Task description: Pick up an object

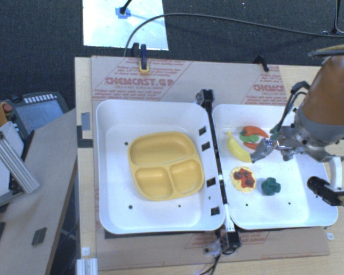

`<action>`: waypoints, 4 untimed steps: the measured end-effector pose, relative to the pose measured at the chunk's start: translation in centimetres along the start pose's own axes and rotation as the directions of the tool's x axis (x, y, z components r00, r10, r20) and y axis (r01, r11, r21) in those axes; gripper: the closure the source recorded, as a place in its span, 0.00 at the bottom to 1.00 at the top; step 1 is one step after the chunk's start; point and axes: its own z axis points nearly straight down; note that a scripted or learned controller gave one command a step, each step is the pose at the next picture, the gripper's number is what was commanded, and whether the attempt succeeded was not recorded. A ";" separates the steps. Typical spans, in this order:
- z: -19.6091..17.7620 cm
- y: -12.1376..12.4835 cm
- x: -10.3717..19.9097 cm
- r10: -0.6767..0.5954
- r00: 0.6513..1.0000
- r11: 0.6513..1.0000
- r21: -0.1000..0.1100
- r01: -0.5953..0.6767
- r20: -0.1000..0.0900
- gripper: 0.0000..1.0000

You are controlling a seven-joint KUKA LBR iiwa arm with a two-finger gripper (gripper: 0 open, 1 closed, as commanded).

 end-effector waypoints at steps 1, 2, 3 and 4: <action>-0.6 0.3 0.0 -0.002 1.000 1.000 -0.012 0.002 0.002 0.00; 5.5 0.1 -0.7 0.001 1.000 1.000 -0.006 -0.001 0.001 0.00; 9.8 0.4 -0.1 0.000 1.000 1.000 -0.008 0.000 0.000 0.00; 12.9 0.5 -0.1 0.000 1.000 1.000 -0.008 0.000 0.000 0.00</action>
